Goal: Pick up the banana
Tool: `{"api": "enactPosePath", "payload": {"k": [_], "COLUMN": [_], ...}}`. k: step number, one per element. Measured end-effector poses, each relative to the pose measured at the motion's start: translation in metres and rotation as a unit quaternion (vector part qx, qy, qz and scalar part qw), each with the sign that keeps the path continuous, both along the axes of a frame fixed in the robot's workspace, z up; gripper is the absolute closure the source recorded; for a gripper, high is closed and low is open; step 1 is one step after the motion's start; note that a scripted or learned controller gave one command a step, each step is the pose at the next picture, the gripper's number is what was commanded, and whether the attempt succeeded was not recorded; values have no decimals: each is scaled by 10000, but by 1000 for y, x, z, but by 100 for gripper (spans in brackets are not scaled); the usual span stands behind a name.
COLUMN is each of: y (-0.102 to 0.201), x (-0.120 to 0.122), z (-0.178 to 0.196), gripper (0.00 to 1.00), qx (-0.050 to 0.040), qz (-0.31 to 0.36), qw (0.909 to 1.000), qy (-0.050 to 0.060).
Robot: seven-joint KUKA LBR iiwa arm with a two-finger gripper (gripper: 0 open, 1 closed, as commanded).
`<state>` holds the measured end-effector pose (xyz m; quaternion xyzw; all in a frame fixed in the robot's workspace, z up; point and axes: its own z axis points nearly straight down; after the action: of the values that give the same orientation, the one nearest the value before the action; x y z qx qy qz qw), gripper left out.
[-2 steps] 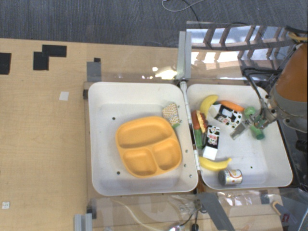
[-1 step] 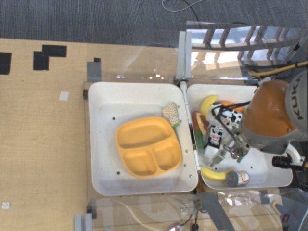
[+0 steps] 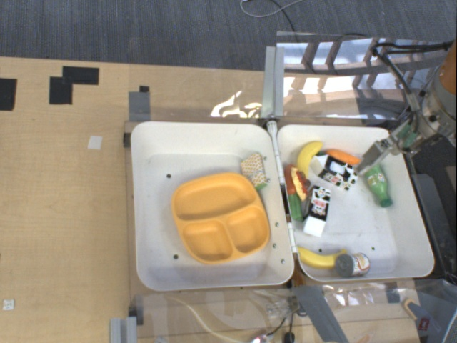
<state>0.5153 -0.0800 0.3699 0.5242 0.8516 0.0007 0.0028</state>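
Observation:
Two bananas lie in the right bin (image 3: 414, 256). One banana (image 3: 308, 155) curves along the bin's upper left, next to the divider. The other banana (image 3: 318, 258) lies at the bottom left against a metal can (image 3: 353, 264). My gripper (image 3: 371, 158) hangs low over the upper right of this bin, just above a green bottle (image 3: 379, 185) and right of an orange carrot (image 3: 343, 156). It is about a hand's width right of the upper banana. Nothing is seen held in it.
Two black-and-white cartons (image 3: 336, 171) (image 3: 318, 207) and red and green items (image 3: 295, 189) crowd the right bin's left half. The left bin (image 3: 153, 256) holds a yellow divided plate (image 3: 220, 216) and a small speckled object (image 3: 253, 168). A metal frame (image 3: 335, 52) stands behind the right bin.

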Motion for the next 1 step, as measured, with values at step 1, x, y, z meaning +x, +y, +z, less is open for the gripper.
{"api": "enactPosePath", "payload": {"k": [1], "y": [29], "x": [67], "z": [-112], "gripper": [0], "qx": [9], "qz": [-1873], "qw": [9823], "qy": [31]}}
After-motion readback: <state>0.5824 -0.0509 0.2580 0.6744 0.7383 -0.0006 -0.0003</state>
